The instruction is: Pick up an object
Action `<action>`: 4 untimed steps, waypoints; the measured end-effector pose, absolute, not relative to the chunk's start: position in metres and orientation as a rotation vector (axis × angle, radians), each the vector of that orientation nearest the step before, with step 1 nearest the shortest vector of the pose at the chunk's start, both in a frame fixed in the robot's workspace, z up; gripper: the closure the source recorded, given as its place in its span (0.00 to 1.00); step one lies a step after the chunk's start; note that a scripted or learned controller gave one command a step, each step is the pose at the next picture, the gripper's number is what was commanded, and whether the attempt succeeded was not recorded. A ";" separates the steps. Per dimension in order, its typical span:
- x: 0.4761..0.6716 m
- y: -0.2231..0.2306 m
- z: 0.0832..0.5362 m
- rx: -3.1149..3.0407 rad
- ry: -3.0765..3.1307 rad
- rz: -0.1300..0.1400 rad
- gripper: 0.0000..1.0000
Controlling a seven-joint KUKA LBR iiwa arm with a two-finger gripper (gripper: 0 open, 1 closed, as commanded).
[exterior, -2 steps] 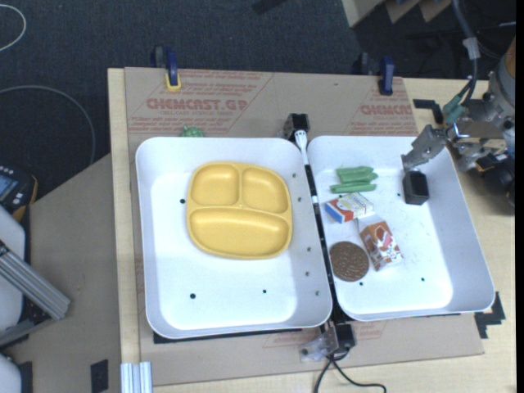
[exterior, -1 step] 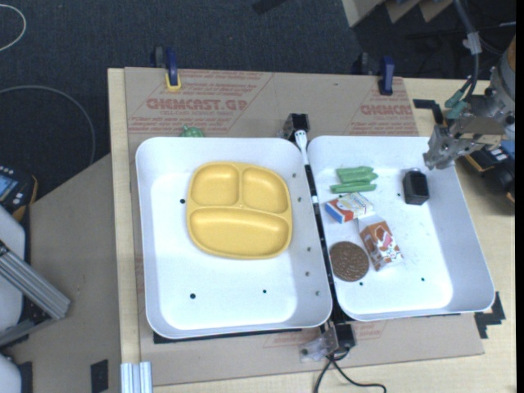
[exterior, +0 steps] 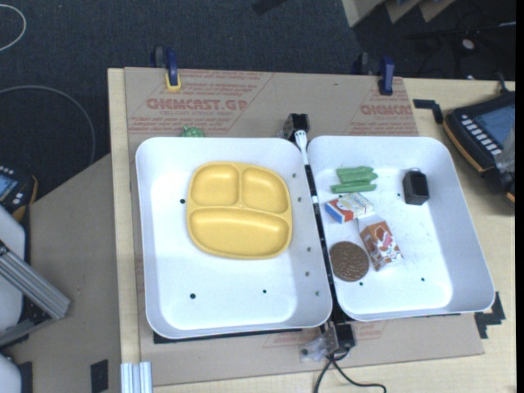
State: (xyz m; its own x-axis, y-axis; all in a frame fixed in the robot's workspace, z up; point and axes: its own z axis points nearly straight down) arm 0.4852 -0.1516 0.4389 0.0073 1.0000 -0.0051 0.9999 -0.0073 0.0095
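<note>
The pickable things sit together in the right bin point(exterior: 458, 244), nearest the arm's side: the black block point(exterior: 415, 187) farthest right, the green pods point(exterior: 354, 178) lying left-right; the pincer's state can't be told.

Two white bins: left bin point(exterior: 164, 285) and right bin point(exterior: 458, 277). One yellow divided plate point(exterior: 239, 210), with three compartments, in the left bin. Five items in the right bin: one green pea pod point(exterior: 354, 178) at 12 o'clock, one black block point(exterior: 415, 187) at 2 o'clock, one small carton point(exterior: 349, 208), one brown disc point(exterior: 350, 261) at 7 o'clock, one red-brown packet point(exterior: 381, 245). Two blue clamps point(exterior: 171, 64) on the board's far edge.
</note>
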 end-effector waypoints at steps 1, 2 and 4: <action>0.478 -0.229 0.540 2.218 2.201 0.004 1.00; 0.479 -0.223 0.408 2.231 2.228 -0.008 1.00; 0.479 -0.223 0.335 2.228 2.227 -0.006 1.00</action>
